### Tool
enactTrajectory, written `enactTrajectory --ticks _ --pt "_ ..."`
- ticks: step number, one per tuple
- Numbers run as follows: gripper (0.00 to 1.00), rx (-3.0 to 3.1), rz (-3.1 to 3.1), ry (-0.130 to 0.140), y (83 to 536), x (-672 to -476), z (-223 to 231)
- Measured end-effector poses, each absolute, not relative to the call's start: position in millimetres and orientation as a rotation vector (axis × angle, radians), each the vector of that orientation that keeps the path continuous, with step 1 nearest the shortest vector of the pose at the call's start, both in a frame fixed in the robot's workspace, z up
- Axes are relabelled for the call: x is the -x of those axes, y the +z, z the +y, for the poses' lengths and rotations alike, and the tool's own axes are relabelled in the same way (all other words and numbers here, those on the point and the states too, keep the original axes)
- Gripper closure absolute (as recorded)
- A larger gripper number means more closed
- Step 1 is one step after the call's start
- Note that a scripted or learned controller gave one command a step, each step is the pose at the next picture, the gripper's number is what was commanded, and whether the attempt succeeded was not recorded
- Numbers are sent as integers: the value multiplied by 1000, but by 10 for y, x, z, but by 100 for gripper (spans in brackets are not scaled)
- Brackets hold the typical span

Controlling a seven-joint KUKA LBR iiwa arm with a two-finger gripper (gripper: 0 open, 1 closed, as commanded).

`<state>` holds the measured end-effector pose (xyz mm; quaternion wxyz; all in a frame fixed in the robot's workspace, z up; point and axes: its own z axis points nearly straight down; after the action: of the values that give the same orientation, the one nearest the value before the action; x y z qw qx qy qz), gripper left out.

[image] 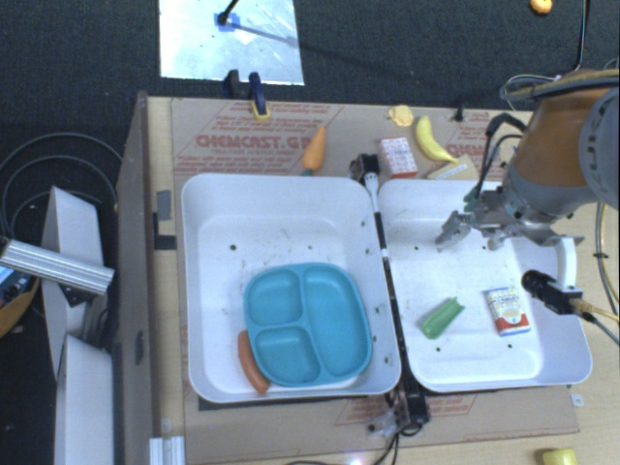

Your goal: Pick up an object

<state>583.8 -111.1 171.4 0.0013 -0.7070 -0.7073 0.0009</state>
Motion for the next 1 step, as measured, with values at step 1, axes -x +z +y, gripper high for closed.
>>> enactTrajectory --ticks 1 --pt "0 2214 -2216 6 1101 -5253 -844"
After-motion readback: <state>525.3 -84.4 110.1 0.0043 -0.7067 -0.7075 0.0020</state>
